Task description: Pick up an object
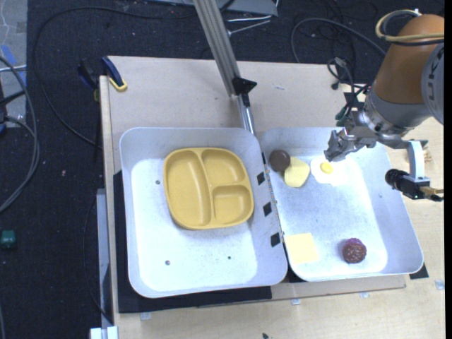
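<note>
Bench: pale wooden bench top [176,94] set on dark cabled floor.
Bins: left white bin [141,260] holds yellow divided plastic tray [209,188]; right white bin [395,210] holds fried-egg toy [326,169].
Gripper: two-finger gripper [337,149] seen just above egg; finger state cannot be told.

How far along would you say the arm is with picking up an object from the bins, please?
Nothing looks picked yet. The end effector hangs low over the right bin, right by the fried egg. The brown ball, pale yellow piece, cheese slice and dark red ball lie untouched. Grasping and lifting remain.
</note>
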`<state>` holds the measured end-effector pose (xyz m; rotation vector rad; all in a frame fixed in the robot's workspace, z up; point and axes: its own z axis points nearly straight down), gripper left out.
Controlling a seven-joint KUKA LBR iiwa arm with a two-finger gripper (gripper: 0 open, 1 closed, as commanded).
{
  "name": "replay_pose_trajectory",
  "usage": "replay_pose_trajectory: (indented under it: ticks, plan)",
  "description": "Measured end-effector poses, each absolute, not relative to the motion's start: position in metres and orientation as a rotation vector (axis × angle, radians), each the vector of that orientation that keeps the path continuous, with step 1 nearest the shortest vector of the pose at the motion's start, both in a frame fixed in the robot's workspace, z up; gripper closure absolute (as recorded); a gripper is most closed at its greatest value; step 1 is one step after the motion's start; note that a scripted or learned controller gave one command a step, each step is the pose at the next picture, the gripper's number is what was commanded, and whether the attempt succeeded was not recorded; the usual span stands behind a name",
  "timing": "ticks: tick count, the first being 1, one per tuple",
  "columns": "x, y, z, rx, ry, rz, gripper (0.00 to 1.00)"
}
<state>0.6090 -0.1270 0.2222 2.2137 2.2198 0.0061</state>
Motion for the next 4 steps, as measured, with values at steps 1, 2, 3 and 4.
replay_pose_trajectory:
  ticks: [1, 2, 3, 4]
  plan:
    - [0.610, -0.127, 0.261, 2.214, 2.221, 0.005, 1.00]
    - [0.611, -0.069, 0.258, 2.213, 2.231, 0.002, 1.00]
    - [0.601, -0.010, 0.244, 2.214, 2.233, -0.001, 1.00]
    - [0.590, 0.052, 0.247, 2.213, 2.234, 0.001, 1.00]
